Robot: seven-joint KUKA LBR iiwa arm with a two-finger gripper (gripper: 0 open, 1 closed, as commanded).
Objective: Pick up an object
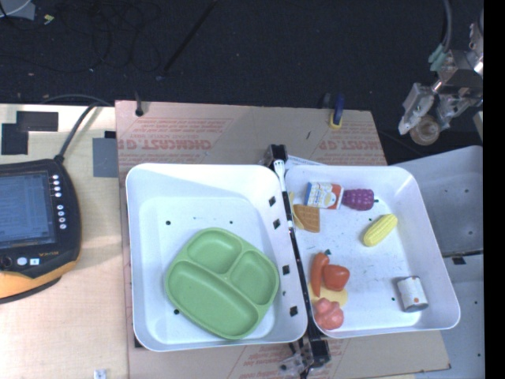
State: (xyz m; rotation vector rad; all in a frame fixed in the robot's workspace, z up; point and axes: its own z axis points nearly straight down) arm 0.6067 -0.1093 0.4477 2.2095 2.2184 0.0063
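Observation:
The right bin [426,212] holds several toy foods. A small white, blue and orange carton [322,194] lies next to purple grapes [359,199] at the far side. A yellow corn cob [379,230] lies mid-bin and a brown wafer [306,218] sits by the left wall. Near the front left are an orange carrot [317,268], a red pepper [335,276], a yellow piece [334,296] and a pink item [329,316]. A silver can [410,293] lies at the front right. My gripper [427,115] hangs beyond the bin's far right corner, away from everything.
The left bin [150,212] carries a green divided plate [222,281]. A teach pendant [31,219] lies on the bench at the far left. A blue clip [338,110] stands at the cardboard's far edge. Cables run across the dark background.

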